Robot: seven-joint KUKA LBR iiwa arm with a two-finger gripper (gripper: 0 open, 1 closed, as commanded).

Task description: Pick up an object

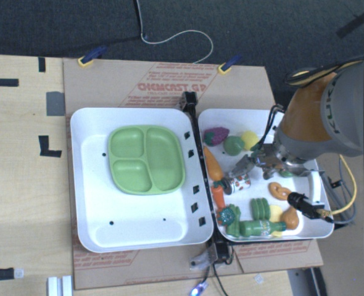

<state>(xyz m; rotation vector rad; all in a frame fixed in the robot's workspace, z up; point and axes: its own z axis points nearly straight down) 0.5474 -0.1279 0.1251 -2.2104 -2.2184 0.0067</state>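
The right bin (318,227) holds several toy foods: a purple piece (216,134), a green ball (234,145), a yellow piece (250,139), an orange carrot (212,164), a small white and red can (240,181), a brown pastry (279,191) and a green cucumber (253,228). My gripper (256,167) hangs low over the middle of this bin, just right of and above the can. Its fingers (242,164) are spread open, and nothing sits between them.
The left bin (95,221) holds a light green divided plate (148,159). A black divider (197,159) runs between the bins. A teal toy (229,215), a green ridged piece (260,208) and an orange piece (290,216) crowd the right bin's front. A yellow cable (348,196) loops at the right.
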